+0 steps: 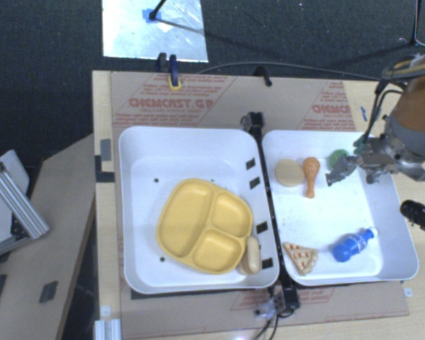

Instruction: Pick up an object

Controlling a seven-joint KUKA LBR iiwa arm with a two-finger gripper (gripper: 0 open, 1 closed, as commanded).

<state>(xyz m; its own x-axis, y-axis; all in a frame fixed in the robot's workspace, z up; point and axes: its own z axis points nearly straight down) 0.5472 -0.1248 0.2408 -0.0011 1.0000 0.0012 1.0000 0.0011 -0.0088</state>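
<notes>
The pincer (353, 168) hangs over the right bin (389, 218), near its far right side, with two dark fingers spread wide — nothing between them. A green object (337, 159) lies just beside its left fingertip. Further left sit a drumstick (310, 175) and a tan round piece (289, 173); a blue bottle (352, 245) and pizza slice (300, 257) lie nearer the camera.
</notes>
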